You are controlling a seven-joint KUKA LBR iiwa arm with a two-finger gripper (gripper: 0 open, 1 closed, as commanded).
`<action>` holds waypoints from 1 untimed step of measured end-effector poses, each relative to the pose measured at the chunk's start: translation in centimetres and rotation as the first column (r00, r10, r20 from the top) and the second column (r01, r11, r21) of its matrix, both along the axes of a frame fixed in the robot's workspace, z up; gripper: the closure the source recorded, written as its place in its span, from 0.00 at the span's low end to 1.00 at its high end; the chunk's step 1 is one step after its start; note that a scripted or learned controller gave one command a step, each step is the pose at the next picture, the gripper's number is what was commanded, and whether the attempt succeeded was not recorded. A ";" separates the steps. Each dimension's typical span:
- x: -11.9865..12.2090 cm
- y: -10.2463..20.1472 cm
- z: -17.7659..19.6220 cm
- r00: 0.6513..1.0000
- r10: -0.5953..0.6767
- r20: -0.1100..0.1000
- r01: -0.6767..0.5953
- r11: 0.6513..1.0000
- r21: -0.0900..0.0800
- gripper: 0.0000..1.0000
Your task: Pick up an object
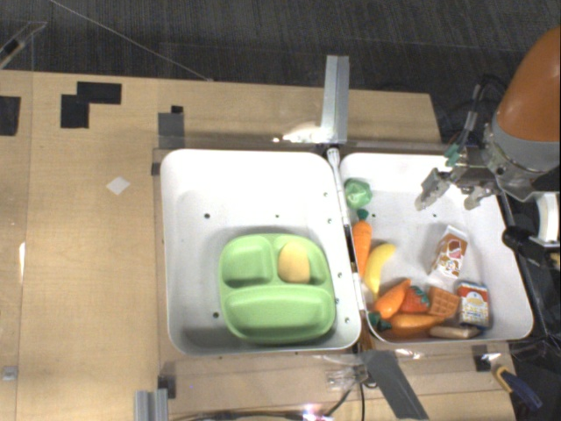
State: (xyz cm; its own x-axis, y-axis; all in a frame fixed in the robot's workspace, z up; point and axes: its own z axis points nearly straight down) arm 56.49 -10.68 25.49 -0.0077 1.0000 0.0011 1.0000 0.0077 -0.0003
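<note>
The gripper point(454, 191) hovers over the far part of the right bin point(399, 178), its two fingers point(429, 191) spread apart with nothing between them. Nearest below lies a small printed carton point(449, 253); a smooth yellow banana point(378, 266) and an orange carrot point(361, 242) lie further left. The left bin point(202, 191) carries a green sectioned plate point(263, 310) on the pale wooden bench point(79, 261)

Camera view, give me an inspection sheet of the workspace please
Surface: wooden bench bearing left bin and right bin.
Job's things: banana, carrot, small cartons and other toy food in right bin.
Clutter: green divided tray holding yellow fruit, left bin.
Gripper: gripper above right bin, open, holding nothing.
Cables: dark cables by the wrist.
Surroundings: dark carpet.
</note>
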 end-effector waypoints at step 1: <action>-3.4 -4.9 -13.4 0.999 0.027 0.035 -0.026 1.000 -0.012 0.00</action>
State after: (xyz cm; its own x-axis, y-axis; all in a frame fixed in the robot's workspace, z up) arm 53.05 -15.53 12.09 -0.0341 0.9994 -0.0116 0.9988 0.0345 0.0345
